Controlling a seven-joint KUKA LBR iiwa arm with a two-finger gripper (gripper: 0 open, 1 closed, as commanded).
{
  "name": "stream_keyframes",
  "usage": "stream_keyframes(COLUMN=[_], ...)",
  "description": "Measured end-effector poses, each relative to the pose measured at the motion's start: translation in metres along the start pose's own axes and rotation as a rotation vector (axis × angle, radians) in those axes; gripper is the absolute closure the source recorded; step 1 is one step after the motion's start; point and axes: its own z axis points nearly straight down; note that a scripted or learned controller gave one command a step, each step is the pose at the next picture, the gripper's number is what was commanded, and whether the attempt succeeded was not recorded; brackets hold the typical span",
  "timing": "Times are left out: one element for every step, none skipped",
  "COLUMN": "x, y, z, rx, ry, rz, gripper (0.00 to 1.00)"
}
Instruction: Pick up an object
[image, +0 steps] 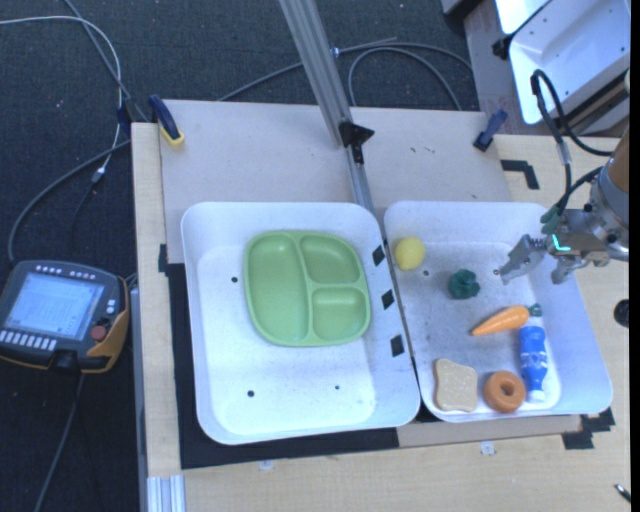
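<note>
The right bin (590, 385) holds several small items. A yellow ball (408, 252) lies at its far left, a dark green toy (462, 285) sits near the middle, and an orange carrot (500, 320) lies just below that. Along the front are a blue bottle (532, 360), a slice of toast (455, 385) and a brown donut (504, 391). My gripper (541, 264) hangs over the bin's far right part, above and right of the carrot. It is open, with nothing between its fingers.
The left bin (215, 400) carries a green divided plate (305, 288). A metal pole (335, 90) rises at the back between the bins. A teach pendant (60, 315) lies on the floor to the left.
</note>
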Motion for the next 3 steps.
stream_keyframes(x=[0.000,-0.001,0.001], y=[0.000,0.001,-0.007], z=[0.000,0.042,0.102], rx=[-0.001,0.004,0.006], ry=[0.000,0.001,0.002], rz=[0.000,0.001,0.001], gripper=[0.00,0.00,0.00])
